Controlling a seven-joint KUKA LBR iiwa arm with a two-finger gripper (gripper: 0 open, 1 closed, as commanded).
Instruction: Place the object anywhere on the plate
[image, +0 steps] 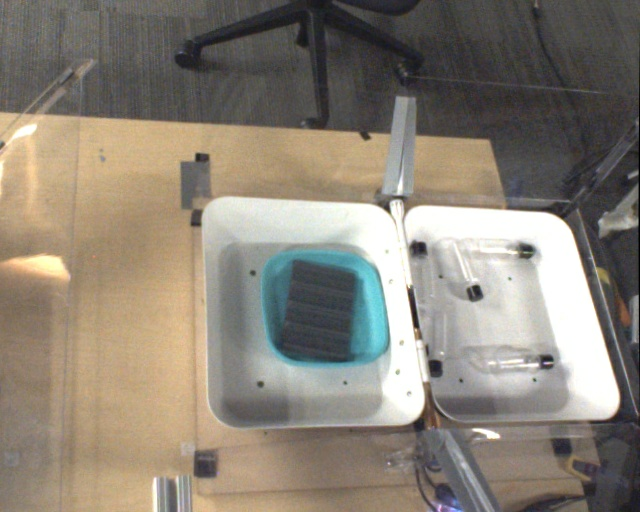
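Ribbed dark grey block (320, 310): you will find it lying flat on the teal plate (375, 312), well inside the rim, with its ridges running across it and its long side turned slightly off the plate's edges.

Working down from the biggest thing, you have the wooden bench (100, 350) across most of the view, with a pale glare on its left side. Beyond its far edge you can see grey carpet (100, 40) and the black base of an office chair (315, 50).

On the bench the two white bins sit edge to edge. Your left bin (300, 212) holds the plate, which is square with rounded corners and sits a little toward the bin's right wall. Your right bin (592, 330) holds three clear tubes with black caps: one (495, 248) along the far side, one (500, 360) along the near side, and a shorter one (462, 272) lying at an angle just below the far one. None of them touches another.

A grey metal bar (400, 150) runs away from you at the seam between the bins. Small black brackets (205, 462) are fixed to the bench near the left bin's corners.
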